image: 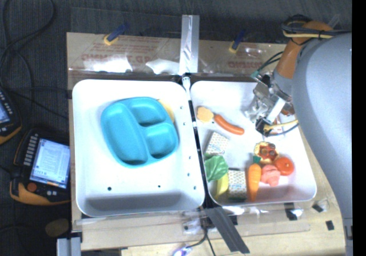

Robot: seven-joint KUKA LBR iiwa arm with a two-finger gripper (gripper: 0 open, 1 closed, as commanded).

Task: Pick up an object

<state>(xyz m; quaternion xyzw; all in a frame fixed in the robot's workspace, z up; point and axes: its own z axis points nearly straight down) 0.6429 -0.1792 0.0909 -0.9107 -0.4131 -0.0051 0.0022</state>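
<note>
Supporting two white bins side by side, the bench (80, 43) stands on dark carpet. Left bin (91, 180) holds a blue tray (139, 130). Right bin (226, 92) holds toy food clustered toward 6 o'clock; the sausage (229, 124) lies mid-bin. Gripper (260, 113) hangs at 3 o'clock near the right rim; its state cannot be determined.

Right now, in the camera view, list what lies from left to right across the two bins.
Blue divided tray → green toy leaf → orange hot dog → toy carrot → red tomato, with the gripper above the right bin.
</note>
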